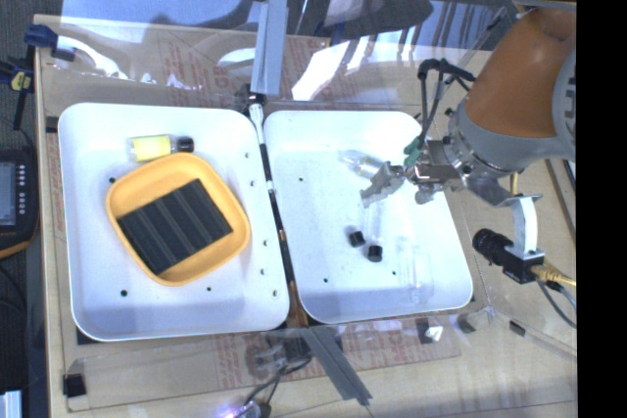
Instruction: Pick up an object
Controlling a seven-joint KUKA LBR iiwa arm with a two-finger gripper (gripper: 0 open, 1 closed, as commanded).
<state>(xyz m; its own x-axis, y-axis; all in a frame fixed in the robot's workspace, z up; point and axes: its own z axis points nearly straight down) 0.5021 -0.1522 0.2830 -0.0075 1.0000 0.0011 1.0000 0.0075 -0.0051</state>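
Left bin: yellow dish with a dark ribbed insert, long axis running far-left to near-right; looks stiff, light, best taken at a raised rim. Just beyond it, a small yellow tube lying left-right, dark cap to the right; light, probably rolls, so pinch across the middle. Right bin: two tiny dark bits, fiddly. Gripper low over the right bin's far part; its opening can't be made out, nothing visibly held.

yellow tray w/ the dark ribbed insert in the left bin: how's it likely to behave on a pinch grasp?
The yellow tray looks rigid and shallow, so it likely won't flop. It is wide, so a rim pinch probably tilts it. The dark ribbed insert may sit loose and could slide out.
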